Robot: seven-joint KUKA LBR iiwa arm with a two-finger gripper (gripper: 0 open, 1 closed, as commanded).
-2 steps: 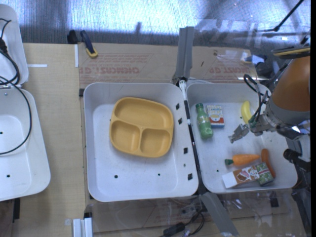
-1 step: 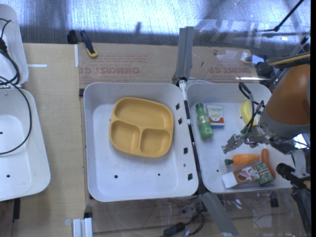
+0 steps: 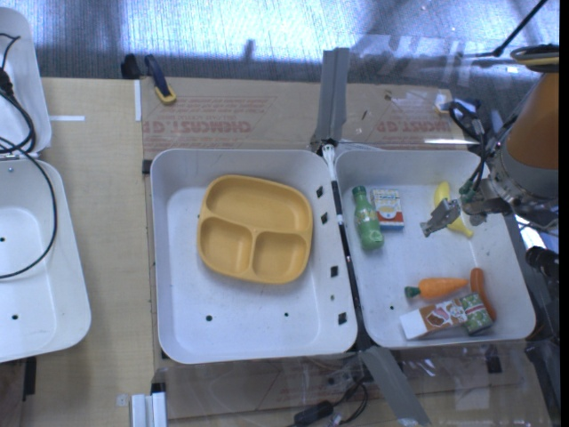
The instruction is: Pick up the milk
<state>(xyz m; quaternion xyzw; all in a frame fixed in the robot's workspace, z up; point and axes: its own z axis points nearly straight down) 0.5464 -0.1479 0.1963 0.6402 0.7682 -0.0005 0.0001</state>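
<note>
Cardboard-topped bench, two white bins side by side. Left bin [image 3: 178, 327]: only a yellow divided plate [image 3: 255, 229], clear of the work. Right bin [image 3: 391, 327]: green bottle [image 3: 365, 218] and small carton [image 3: 388, 208] at its left, carrot [image 3: 442, 286] mid-bin, milk [image 3: 447, 316] lying flat at the near edge, just below the carrot. Gripper [image 3: 444, 212] hangs at the far right beside the banana [image 3: 449, 210]; fingers look parted and empty. Milk sits well apart from them, toward the near wall.

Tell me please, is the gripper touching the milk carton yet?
Apart: the camera view shows white bin floor between the gripper and the milk carton.
</note>
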